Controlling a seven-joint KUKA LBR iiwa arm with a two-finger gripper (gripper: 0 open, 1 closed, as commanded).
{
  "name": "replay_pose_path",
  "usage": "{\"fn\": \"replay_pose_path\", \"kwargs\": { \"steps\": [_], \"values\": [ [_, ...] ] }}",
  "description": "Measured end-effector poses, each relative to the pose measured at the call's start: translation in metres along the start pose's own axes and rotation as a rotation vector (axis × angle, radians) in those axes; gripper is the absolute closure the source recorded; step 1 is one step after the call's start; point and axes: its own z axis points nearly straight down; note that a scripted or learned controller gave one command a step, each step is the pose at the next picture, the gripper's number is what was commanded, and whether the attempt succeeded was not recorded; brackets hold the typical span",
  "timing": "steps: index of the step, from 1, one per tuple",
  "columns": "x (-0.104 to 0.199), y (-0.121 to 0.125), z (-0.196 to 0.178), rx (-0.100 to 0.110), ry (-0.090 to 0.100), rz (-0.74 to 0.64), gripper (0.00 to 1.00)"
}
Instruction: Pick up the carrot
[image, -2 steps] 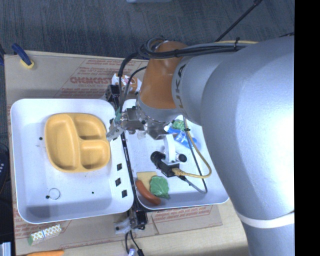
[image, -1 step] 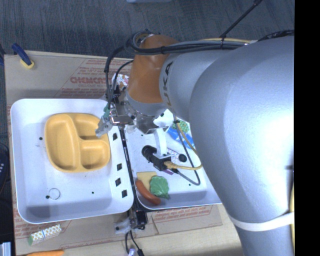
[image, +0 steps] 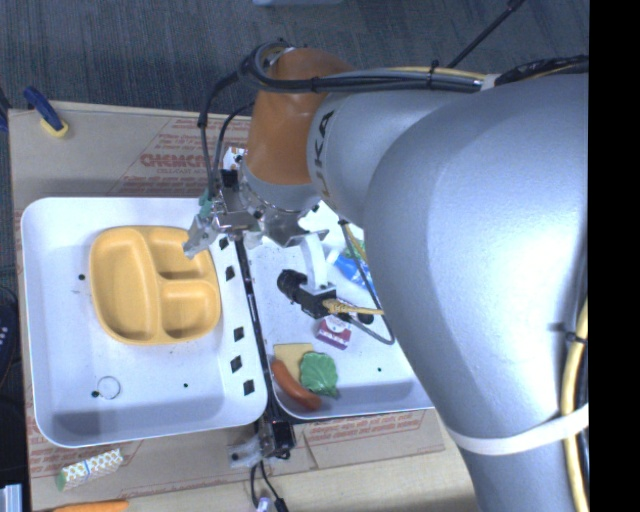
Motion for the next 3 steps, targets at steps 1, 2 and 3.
{"fn": "replay_pose_path", "kwargs": {
  "steps": [1, 2, 3],
  "values": [
    [-0.035, -0.028, 0.001, 0.004, 0.0, 0.4, 0.0],
    [-0.025, -0.026, 0.0, 0.001, 0.0, 0.545, 0.0],
    [-0.041, 0.042, 0.0, 0.001, 0.0, 0.451, 0.0]
  ]
}}
